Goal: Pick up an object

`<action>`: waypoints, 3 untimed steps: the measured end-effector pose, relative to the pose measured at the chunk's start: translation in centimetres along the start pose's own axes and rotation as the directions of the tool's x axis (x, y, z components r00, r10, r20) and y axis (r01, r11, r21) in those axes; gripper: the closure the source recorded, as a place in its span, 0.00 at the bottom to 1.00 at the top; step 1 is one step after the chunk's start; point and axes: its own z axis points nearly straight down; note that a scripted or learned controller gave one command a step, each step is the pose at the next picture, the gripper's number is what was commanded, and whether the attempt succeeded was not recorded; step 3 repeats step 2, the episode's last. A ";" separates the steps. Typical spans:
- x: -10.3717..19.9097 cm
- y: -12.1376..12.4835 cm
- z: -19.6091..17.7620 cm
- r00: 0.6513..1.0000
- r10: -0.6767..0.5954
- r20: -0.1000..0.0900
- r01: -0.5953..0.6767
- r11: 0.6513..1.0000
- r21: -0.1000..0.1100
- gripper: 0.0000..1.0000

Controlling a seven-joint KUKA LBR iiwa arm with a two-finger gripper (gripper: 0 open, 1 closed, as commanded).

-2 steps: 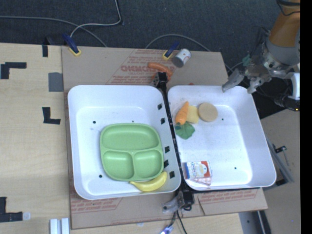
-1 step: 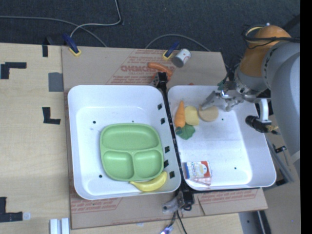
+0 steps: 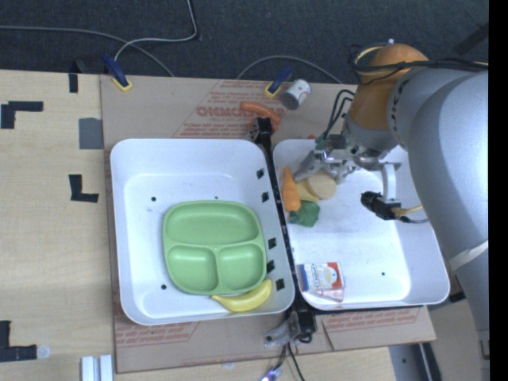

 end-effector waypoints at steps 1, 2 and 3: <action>1.4 -0.1 0.0 1.000 0.004 0.009 -0.004 1.000 0.003 0.00; 1.7 -0.1 -1.0 1.000 0.003 0.004 -0.003 1.000 0.001 1.00; 1.7 -0.1 -1.0 1.000 0.003 0.004 -0.003 1.000 0.001 1.00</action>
